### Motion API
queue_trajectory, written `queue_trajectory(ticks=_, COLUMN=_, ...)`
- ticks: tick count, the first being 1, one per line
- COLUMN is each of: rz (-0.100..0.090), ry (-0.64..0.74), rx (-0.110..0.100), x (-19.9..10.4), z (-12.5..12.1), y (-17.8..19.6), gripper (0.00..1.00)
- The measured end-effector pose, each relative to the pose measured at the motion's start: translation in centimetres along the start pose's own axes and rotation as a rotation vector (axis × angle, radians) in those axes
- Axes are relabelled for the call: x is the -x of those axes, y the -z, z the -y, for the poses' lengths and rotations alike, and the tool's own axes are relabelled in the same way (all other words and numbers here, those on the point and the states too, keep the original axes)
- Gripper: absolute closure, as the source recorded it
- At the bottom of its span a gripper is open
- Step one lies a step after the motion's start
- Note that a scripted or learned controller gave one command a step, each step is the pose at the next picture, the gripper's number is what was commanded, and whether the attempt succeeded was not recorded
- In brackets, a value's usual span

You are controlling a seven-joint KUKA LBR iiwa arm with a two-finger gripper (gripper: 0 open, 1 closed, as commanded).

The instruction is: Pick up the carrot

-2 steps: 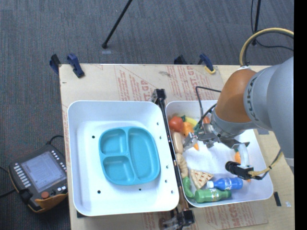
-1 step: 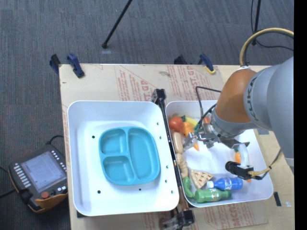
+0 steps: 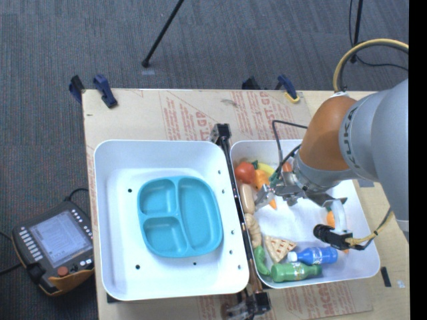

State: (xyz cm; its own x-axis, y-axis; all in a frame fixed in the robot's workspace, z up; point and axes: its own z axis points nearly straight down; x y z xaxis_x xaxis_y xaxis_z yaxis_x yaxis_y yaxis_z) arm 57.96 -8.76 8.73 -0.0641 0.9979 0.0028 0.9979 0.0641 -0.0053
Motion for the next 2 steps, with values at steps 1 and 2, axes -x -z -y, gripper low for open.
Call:
queue_trajectory(ticks=1, rz=0.000, ry=0.000, rx=0.000, x=0.00, z=0.00, y=0.00, gripper=0.00)
queue_trajectory(ticks=2, rz=0.001, ry=-0.245, rx=0.003, x=-0.49, z=-0.51, y=0.01, gripper=0.00)
